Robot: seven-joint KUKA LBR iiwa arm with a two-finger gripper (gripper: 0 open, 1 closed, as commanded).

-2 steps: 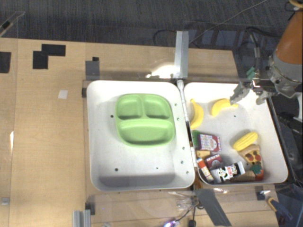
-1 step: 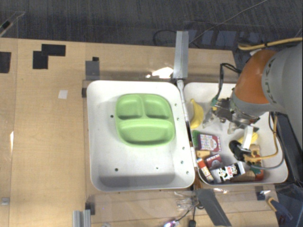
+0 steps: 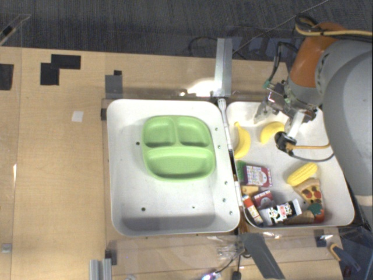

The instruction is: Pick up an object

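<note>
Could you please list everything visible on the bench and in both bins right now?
left bin: 1, white, left half of bench
right bin: 1, white, beside it
divided plate: 1, green, centre of left bin
banana: 1, yellow, right bin's left wall
lemon: 1, yellow, right bin, upper middle
corn cob: 1, yellow, right bin, right side
small packages and toys: several, mixed colours, right bin's near end
arm: 1, grey with orange band, from the right
claw: 1, metal, above the lemon
</note>
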